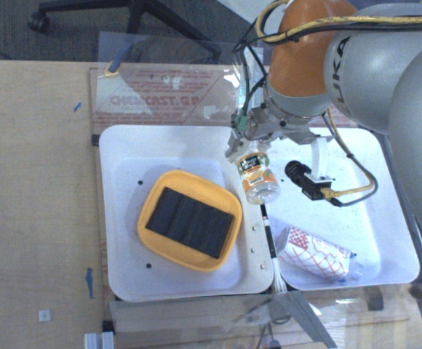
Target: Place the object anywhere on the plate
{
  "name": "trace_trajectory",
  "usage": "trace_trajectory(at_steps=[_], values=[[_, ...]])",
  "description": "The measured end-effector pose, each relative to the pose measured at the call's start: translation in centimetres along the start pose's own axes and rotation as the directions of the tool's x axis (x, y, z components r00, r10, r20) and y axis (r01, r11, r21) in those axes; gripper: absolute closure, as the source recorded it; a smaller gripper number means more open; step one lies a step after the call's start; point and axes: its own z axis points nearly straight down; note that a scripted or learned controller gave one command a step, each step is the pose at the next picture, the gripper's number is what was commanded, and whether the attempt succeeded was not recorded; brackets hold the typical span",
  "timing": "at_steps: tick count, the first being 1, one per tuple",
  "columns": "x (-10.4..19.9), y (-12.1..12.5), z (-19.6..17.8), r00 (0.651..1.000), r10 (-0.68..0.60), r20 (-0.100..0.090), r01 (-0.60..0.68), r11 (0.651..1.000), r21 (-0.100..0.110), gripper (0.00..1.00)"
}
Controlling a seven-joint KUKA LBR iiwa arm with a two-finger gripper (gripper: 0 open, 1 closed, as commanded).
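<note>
Red-and-white packet sits at the front of my right bin, and the yellow plate with its dark inset is in the left bin. My claw is clamped on the little bottle, hanging over the divider between bins, just right of the plate.

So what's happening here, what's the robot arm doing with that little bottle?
The grey and orange arm reaches in from the right and hangs over the divide between the two white bins. A small bottle sits just below its pincer, roughly above the seam between the bins; whether it is actually gripped can't be told from this angle. The yellow plate, with a dark pad on it, lies in the left bin. A red and white packet lies in the right bin. The bottle is not on the plate yet.
</note>
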Motion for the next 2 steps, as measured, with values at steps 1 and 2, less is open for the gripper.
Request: trace_trajectory(at_steps=[1, 2], values=[[0.06, 0.09, -0.97, 1.000, -0.003, 0.002, 0.003, 1.000, -0.002, 1.00], [0.06, 0.17, -1.93, 1.000, -0.004, 0.004, 0.004, 1.000, -0.004, 1.00]])
